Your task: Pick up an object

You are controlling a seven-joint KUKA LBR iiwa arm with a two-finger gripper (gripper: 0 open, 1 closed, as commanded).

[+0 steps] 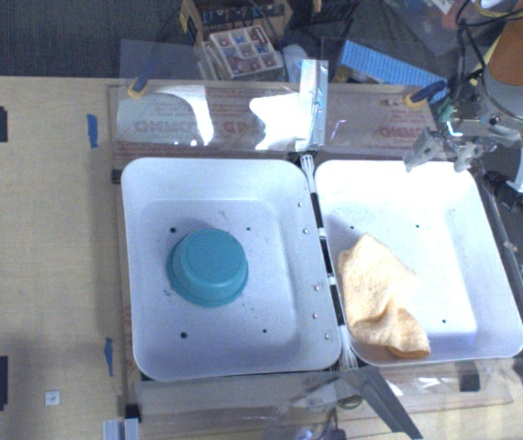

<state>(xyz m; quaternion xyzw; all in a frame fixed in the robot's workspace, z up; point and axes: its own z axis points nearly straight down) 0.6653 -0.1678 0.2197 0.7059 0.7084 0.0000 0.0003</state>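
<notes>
cloth (383,297) low centre-right in right bin (482,246) | we see gripper (445,147) upper right, cloth down-left of it | we cannot tell its opening

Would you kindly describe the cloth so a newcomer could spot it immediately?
Find the right-hand white bin of the pair. The cloth lies crumpled in its near-left corner, by the divider. It is soft, wrinkled and yellow-orange, unlike the round teal bowl in the other bin.

**No readable text on the bench**

You will find faint mirrored lettering on the clear panel (165,117) behind the left bin (142,191), too blurred to make out. The printed box (240,49) beyond it shows coloured squares, no legible words.
</notes>
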